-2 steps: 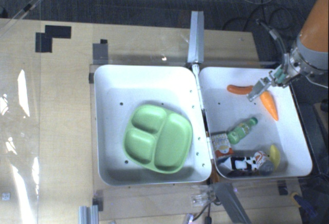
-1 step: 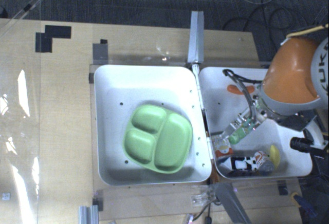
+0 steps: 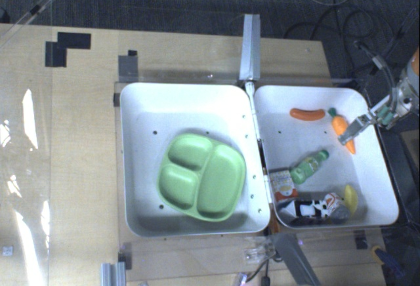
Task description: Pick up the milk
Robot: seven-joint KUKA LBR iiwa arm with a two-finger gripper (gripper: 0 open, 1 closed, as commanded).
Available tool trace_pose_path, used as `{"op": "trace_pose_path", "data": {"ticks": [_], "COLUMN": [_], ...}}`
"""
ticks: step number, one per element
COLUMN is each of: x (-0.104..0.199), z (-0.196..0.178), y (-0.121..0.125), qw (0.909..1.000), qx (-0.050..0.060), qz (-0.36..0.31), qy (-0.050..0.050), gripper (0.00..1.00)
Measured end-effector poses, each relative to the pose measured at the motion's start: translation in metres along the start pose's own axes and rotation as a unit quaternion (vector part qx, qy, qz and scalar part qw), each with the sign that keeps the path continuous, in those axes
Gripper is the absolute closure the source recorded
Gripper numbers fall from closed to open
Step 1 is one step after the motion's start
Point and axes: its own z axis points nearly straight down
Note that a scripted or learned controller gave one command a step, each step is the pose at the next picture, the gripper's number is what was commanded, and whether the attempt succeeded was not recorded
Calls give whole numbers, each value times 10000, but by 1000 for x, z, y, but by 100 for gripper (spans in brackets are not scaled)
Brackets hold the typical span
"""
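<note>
Gripper hanging over the right bin's far edge, milk lying low in the bin.

The grey two-finger gripper (image 3: 357,127) is hovering at the frame's right beside the orange carrot (image 3: 340,126); whether its jaws are apart, I cannot tell. The black-and-white cow-patterned milk carton (image 3: 316,207) is lying at the lower edge of the right white bin (image 3: 380,203), possibly touching the small yellow lemon-like piece (image 3: 351,198).

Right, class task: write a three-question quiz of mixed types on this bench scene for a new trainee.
1. True or false: the green tray lies in the left bin.
2. Which lies nearest the milk carton? A) sausage B) yellow lemon C) carrot
3. Fill in: the gripper hovers over the right bin's ____ corner.

Key: 1 true; 2 B; 3 upper right.
</note>
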Motion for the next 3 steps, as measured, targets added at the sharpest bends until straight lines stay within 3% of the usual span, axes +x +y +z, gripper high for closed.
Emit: {"op": "trace_pose_path", "data": {"ticks": [1,2,3], "x": [72,23,16], "z": [105,187,201], "y": [45,-38,17], "qw": [9840,9999,9976], "qx": [37,29,2], "qz": [1781,-136,688], "qy": [35,37,19], "gripper": [0,0,0]}}
